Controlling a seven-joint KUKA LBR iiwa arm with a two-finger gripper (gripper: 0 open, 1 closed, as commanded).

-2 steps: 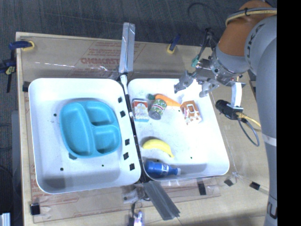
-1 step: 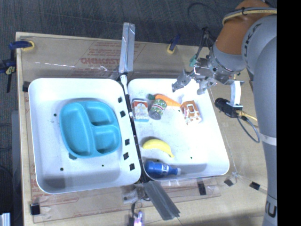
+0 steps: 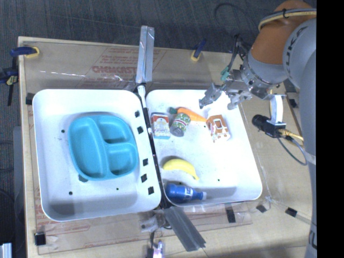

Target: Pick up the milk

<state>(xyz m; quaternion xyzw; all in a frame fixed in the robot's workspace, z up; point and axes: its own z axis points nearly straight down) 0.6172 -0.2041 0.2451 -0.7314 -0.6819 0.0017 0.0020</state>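
Note:
The milk (image 3: 160, 126) is a small white carton with a red and blue label. It lies in the right bin (image 3: 244, 163) at its back left, close to the divider. My gripper (image 3: 221, 100) hovers over the back of that bin, well to the right of the milk and just behind an orange-and-white box (image 3: 218, 128). Its fingers are spread open with nothing between them.
Beside the milk are a green can (image 3: 180, 123) and a carrot (image 3: 189, 113). A banana (image 3: 180, 168) and a blue bottle (image 3: 184, 193) lie toward the front of the right bin. The left bin (image 3: 48, 144) holds a blue divided tray (image 3: 103, 147).

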